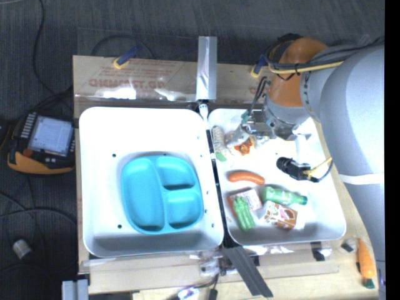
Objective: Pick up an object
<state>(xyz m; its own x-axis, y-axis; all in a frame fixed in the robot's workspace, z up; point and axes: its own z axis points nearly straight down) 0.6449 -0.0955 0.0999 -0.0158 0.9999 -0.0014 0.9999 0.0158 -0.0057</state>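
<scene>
Grey robot arm (350, 117) with an orange band reaches in from the right over the tabletop (144, 80), which bears two shallow white bins side by side. Inside the left bin (100, 167) lies a blue divided tray (162, 192). Over the far left corner of the right bin (325, 224) the gripper (253, 130) hangs low; whether its fingers are open or closed cannot be told. Just beside it lies a small orange and red packet (244, 146), with a pale ribbed object (218, 139) against the bin's left wall. Nearer the front lie an orange sausage (245, 177), a green bottle (284, 197), a green and red packet (244, 207) and a brown and white packet (279, 216).
</scene>
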